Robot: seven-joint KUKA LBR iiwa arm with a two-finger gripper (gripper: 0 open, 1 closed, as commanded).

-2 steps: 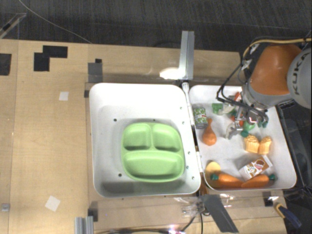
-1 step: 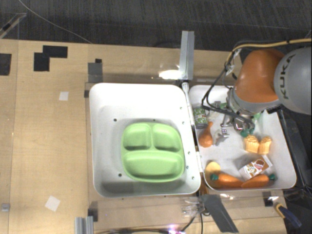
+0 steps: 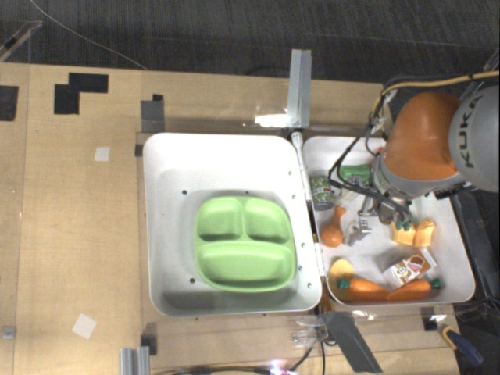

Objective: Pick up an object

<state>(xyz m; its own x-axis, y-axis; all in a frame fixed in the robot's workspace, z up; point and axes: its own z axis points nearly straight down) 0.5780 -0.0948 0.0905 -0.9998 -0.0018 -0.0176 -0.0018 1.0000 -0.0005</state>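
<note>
My gripper (image 3: 360,226) hangs low over the middle of the right bin (image 3: 466,276), under the orange band of the arm (image 3: 418,135). Just to its left lies an orange pear-shaped toy (image 3: 333,233). A yellow block (image 3: 416,232) lies to its right. Nearer the front are a small printed box (image 3: 409,269), a yellow toy (image 3: 341,269) and two carrots (image 3: 367,289), (image 3: 411,290). A green packet (image 3: 321,187) sits by the bin's left wall and another green item (image 3: 355,174) is partly hidden behind cables.
The left bin (image 3: 164,170) holds a green divided plate (image 3: 245,242). A metal post (image 3: 300,88) stands behind the wall between the bins. Black cables (image 3: 344,162) loop from the arm over the back of the right bin.
</note>
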